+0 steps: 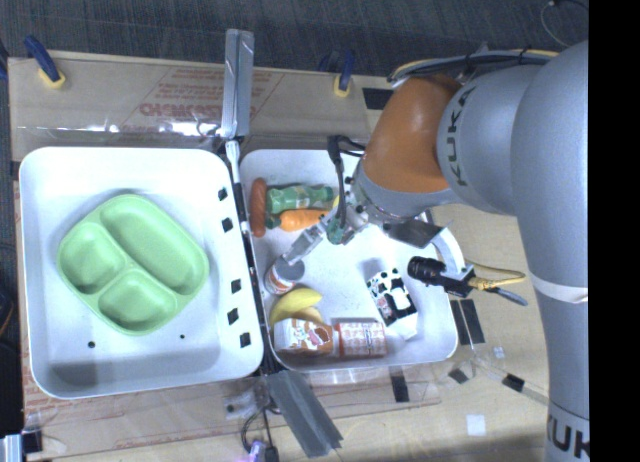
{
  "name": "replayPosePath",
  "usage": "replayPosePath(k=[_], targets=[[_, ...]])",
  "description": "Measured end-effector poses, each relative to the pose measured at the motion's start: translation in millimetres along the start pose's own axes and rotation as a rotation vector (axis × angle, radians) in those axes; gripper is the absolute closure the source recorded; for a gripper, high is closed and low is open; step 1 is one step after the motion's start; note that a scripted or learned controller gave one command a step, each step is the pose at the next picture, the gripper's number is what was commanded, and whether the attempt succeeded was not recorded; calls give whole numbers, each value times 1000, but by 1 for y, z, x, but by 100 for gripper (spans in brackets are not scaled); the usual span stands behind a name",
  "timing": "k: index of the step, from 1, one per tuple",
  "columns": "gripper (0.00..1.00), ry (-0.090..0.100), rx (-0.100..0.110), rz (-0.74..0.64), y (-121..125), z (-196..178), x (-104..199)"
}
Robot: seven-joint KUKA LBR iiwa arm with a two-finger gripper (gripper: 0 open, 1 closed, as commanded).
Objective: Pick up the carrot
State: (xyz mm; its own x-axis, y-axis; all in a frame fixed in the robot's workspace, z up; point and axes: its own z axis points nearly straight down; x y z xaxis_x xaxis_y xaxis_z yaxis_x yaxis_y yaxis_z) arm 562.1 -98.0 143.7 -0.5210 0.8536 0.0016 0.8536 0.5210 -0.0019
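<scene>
In the right bin (440, 335), toward its eleven o'clock corner: the carrot (300, 220) lies lengthwise, its orange body pointing toward three o'clock.
Gripper: the gripper (340, 226) sits at the carrot's three o'clock end, touching or just beside it; whether it is released or clenched cannot be told from this angle.
Handling: the carrot looks like a small toy piece, judged light, stiff and smooth, so it may slip or roll if pinched off-centre.
Where to hold: across the thick middle of the body seems best, since the tapered end gives less to bear on.
Neighbours at twelve o'clock: a green bottle (300, 196) lies just beside the carrot, nearly parallel to it.
Neighbours at nine o'clock: a red sausage-like piece (259, 205) stands against the bin wall, near the carrot's end.
Neighbours at six o'clock: a small metal can (286, 271), then a banana (296, 303) and a brown jar (303, 338), all apart from it.
In the way: the bottle crowds one side, leaving little room for a finger there.
Left bin (40, 280): holds a green divided plate (130, 260), well apart.
</scene>
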Motion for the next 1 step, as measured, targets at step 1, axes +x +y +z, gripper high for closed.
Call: replayPosePath(k=[1], targets=[[0, -4, -4, -99, 31, 50, -32]])
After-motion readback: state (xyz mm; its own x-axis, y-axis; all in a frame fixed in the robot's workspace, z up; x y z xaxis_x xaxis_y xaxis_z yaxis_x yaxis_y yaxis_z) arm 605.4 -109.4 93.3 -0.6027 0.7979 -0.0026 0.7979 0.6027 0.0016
